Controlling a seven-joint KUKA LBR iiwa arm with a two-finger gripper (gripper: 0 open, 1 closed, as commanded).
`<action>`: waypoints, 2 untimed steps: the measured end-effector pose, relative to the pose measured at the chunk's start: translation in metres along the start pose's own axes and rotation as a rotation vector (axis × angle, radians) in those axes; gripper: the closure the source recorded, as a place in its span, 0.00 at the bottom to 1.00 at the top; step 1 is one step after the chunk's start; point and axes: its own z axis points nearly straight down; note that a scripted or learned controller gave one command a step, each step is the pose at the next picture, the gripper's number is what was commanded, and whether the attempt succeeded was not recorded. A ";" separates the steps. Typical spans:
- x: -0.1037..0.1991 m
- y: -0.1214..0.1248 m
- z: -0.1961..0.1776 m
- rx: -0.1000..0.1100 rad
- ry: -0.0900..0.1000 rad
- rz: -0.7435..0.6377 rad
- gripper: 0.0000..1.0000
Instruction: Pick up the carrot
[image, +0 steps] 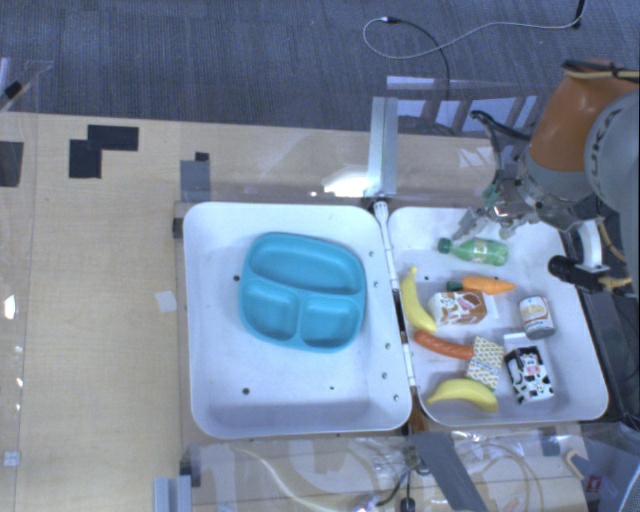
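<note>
The carrot (489, 285), orange with a small green end on its left, lies flat in the right bin (590, 395), just below a green bottle (475, 250). My gripper (494, 222) hangs over the bin's back part, above the green bottle and a short way behind the carrot. Its fingers are spread open with nothing between them. It is not touching the carrot.
The right bin also holds two bananas (416, 300) (462, 393), a snack box (462, 309), a red-orange sausage-like piece (443, 346), a patterned packet (485, 360), a small can (537, 317) and a cow-print carton (529, 374). In the left bin (215, 400) lies a blue divided plate (300, 290).
</note>
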 end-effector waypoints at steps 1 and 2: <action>-0.003 0.006 0.038 -0.019 -0.001 0.124 0.00; -0.032 -0.070 -0.036 0.000 -0.001 0.090 0.00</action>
